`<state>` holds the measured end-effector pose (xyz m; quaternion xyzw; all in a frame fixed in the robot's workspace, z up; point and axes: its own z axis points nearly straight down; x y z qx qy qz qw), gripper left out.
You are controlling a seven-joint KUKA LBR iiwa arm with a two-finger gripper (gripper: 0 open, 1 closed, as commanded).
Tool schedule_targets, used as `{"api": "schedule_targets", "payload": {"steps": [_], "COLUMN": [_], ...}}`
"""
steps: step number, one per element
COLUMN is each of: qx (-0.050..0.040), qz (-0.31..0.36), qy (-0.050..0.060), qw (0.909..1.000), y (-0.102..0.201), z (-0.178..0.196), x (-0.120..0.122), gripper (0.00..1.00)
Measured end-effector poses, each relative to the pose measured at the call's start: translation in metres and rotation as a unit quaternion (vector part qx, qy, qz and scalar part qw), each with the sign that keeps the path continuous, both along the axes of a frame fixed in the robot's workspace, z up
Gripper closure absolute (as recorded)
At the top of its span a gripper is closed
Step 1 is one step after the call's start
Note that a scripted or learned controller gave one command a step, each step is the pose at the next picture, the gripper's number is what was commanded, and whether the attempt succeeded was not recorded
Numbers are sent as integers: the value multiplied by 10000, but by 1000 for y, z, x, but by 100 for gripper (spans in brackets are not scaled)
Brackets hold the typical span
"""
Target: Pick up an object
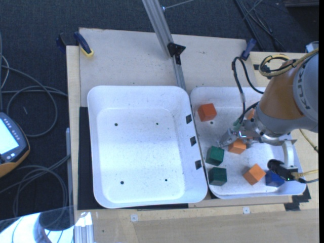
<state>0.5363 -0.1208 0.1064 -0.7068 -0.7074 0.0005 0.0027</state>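
Gripper [236, 136] sits over the small orange block [237, 147] just right of the upper green cube [215, 155]; we can't tell the fingers' state, so let's centre before descending.

Single fixed camera, mounted above the surface.
It looks down at a slant from moderate height, framing both white bins: left bin [101, 135], right bin [223, 97]. The arm [286, 103] enters from the right.

Grey arm [298, 92] reaching from right, orange-banded wrist bent downward, end effector [237, 135] low
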Motion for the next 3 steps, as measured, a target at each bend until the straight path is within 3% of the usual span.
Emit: {"api": "schedule_targets", "payload": {"steps": [1,2,3], "qx": [-7,-7,6], "qz": [-4,39,38], "qy": [-23,-72,-17], "qw": [10000,10000,10000], "y": [-1,69,140], "z": [10,98,93], "x": [2,26,25], "gripper": [100,100,100]}}
